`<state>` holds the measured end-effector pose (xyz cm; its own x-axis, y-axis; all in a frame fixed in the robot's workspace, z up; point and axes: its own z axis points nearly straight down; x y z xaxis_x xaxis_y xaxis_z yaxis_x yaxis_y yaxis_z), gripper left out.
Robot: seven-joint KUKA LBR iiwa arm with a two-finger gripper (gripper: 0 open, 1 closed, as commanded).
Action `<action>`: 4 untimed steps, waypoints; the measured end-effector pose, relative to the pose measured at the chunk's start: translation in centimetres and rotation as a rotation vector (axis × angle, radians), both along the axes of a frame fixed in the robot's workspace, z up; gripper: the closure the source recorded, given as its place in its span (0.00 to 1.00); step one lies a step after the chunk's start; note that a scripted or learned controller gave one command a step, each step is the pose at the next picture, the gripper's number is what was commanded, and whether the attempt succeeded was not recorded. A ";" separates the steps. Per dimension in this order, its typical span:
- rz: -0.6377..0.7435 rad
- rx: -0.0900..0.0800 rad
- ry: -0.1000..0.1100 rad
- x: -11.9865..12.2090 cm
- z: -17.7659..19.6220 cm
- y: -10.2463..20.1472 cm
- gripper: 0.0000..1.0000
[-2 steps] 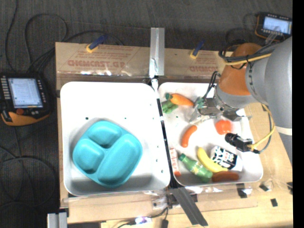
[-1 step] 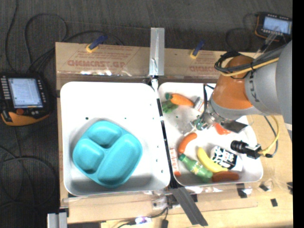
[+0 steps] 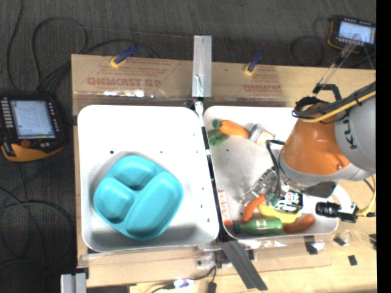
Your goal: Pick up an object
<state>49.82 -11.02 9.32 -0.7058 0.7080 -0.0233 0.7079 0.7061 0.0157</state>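
**benchwatcher:** So where's the stuff it's meant to grab? All in the right bin (image 3: 235, 163), and most of it sits piled in that bin's 6 o'clock corner. There's a green bottle (image 3: 261, 226) lying on its side along the front wall, a yellow banana-looking piece (image 3: 276, 211) just above it, an orange carrot-shaped thing (image 3: 250, 209) tilted at the pile's 10 o'clock, and a reddish-orange item (image 3: 299, 224) at the bottle's 3 o'clock. They're all touching or overlapping.

**gearhead_22:** And the gripper?

**benchwatcher:** The gripper (image 3: 267, 185) is down in the bin right at the pile's 12 o'clock, metal fingers pointing toward the carrot-shaped thing. Whether it's spread or closed, can't tell, it's too small and cluttered there. Nothing is visibly between the fingers either.

**gearhead_22:** Anything else in that bin?

**benchwatcher:** Yeah, a second carrot (image 3: 232, 127) with a green top up at the bin's 11 o'clock corner, well apart from the pile, and a small pale piece (image 3: 259, 133) just at its 3 o'clock. The arm (image 3: 314, 151), with the orange band, comes in from 3 o'clock and covers the bin's right part.

**gearhead_22:** Left bin?

**benchwatcher:** The left bin (image 3: 104, 124) holds a teal divided plate (image 3: 138, 195) with three compartments, sitting toward its 6 o'clock. A teach pendant (image 3: 29, 127) lies on the floor at 9 o'clock.
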 end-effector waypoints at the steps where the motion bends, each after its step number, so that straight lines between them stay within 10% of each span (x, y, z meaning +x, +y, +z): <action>1: -0.225 0.008 0.029 -1.4 13.4 7.6 1.00; 2: 0.090 0.005 0.032 -1.5 8.9 8.2 1.00; 4: 0.580 -0.003 0.025 15.6 12.6 12.6 1.00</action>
